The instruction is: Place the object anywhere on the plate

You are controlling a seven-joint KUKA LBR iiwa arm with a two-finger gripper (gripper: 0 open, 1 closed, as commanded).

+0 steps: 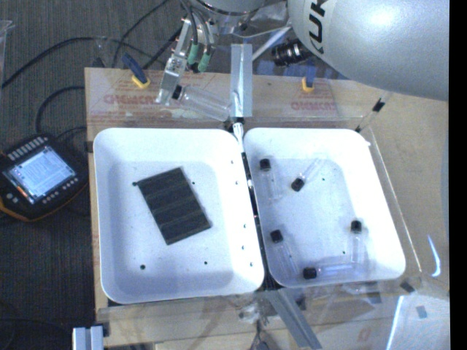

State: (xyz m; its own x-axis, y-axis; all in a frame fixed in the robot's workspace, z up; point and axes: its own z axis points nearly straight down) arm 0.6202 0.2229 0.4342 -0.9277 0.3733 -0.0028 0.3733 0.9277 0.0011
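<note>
**Left bin** (109, 195). Holds one dark ribbed plate (174, 205), lying flat and turned at a slant to the bin walls. Bare white floor surrounds the plate on every side. The widest free margin lies toward the near wall, and the narrowest lies at the plate's far-left corner.

**Right bin** (379, 195). Holds five clear vials with black caps, all apart from the plate and from each other.
- One vial (265, 165) lies near the far-left corner.
- One lies tilted on the mid-floor.
- One lies by the left wall.
- One lies by the right wall.
- One lies along the near wall.

The middle of this floor is open. The two bins meet rim to rim along the centre line.

**Gripper** (206, 100). Hangs over the bench (109, 100) beyond the far rims of the bins, roughly in line with the seam between them. Whether it is clenched, released or grasping anything cannot be told. A pale transparent shape shows at the gripper (too faint to identify).

**Visibility limits.**
- The arm (379, 28) covers the upper right of the view and hides the bench's far-right corner.
- The vial bodies nearly vanish against the white floor; the caps are the dependable marks.
- A teach pendant (36, 177) lies off the bench at the left, partly cut off by the frame edge.
</note>
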